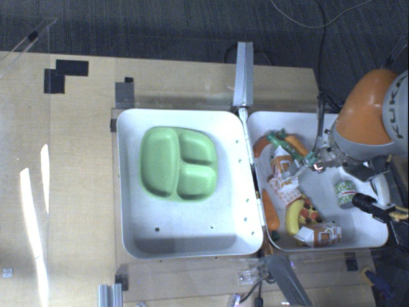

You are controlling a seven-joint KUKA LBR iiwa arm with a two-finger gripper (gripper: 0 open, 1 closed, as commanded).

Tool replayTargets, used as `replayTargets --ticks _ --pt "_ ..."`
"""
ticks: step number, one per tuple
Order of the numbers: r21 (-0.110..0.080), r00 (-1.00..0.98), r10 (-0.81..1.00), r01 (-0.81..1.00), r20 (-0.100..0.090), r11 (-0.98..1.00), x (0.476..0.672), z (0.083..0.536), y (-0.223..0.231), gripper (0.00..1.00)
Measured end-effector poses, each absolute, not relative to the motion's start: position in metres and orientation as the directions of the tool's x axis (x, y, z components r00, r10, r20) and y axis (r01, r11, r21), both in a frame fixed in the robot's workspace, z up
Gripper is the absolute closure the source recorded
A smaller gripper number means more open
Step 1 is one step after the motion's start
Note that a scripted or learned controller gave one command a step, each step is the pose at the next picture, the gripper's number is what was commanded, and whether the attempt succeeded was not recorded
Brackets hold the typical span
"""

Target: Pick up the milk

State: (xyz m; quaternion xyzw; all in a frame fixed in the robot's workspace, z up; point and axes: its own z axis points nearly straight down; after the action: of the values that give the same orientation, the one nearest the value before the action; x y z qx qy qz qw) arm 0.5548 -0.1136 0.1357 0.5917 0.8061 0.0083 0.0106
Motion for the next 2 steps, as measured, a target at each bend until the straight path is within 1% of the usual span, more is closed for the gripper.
replayTargets --ticks 1,2 --pt "0.046 -0.374 0.927 0.926 -0.025 0.375 0.555 0.13 -0.107 0.0" --pt "0.065 -0.371 0.928 0.926 -0.033 0.373 0.576 0.128 -0.101 0.0"
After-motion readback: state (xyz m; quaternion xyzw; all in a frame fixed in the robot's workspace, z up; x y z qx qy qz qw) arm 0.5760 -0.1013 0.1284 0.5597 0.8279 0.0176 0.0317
